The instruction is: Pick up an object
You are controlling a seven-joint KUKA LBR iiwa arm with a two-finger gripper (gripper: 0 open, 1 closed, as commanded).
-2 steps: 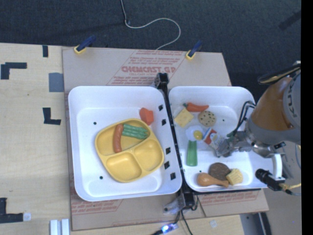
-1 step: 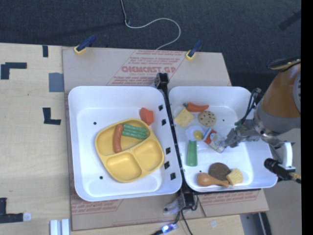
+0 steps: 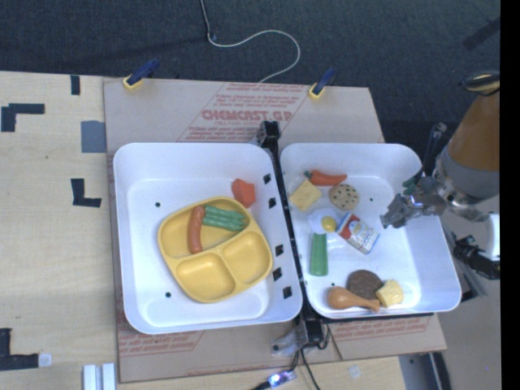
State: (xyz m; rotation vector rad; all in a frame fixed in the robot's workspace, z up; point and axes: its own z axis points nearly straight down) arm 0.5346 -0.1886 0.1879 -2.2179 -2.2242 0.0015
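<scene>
Over the right bin's far-right side the hand hangs low — whether it is open or closed cannot be told, and nothing is seen in its grip. Nearest to it lies a small red-and-white packet, just beside a green stick. Toward the bin's near edge rest a drumstick and a brown patty. The left bin holds a yellow divided tray — a sausage in one compartment.

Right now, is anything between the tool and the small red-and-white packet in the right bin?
Nothing visible. The tool hangs over the right bin near its right wall, and only bare white floor lies between it and the packet to its left.
</scene>
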